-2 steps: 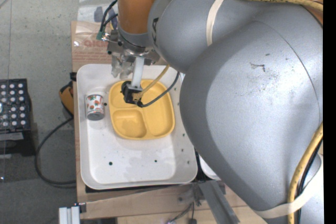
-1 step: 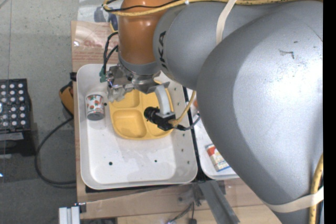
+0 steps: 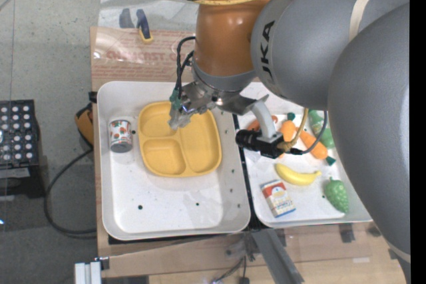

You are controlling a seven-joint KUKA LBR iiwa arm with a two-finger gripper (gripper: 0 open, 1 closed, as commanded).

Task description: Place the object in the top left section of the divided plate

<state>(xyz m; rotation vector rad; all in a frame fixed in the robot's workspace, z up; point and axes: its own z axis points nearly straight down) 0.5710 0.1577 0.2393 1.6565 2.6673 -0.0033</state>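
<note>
We see the tool (image 3: 178,118) over the plate's (image 3: 200,149) top-left section; whether it grips anything, we cannot tell. A can (image 3: 120,135) stands beside the plate in the left bin (image 3: 166,216).

The bench (image 3: 166,246) carries two shallow white bins side by side. The left bin (image 3: 173,209) holds a yellow divided plate (image 3: 193,153) and a small printed can (image 3: 120,135) standing just beside the plate's left edge. The right bin (image 3: 313,213) holds a banana (image 3: 297,175), a small carton (image 3: 279,199), a green fruit (image 3: 337,195) and orange items (image 3: 313,143).
</note>
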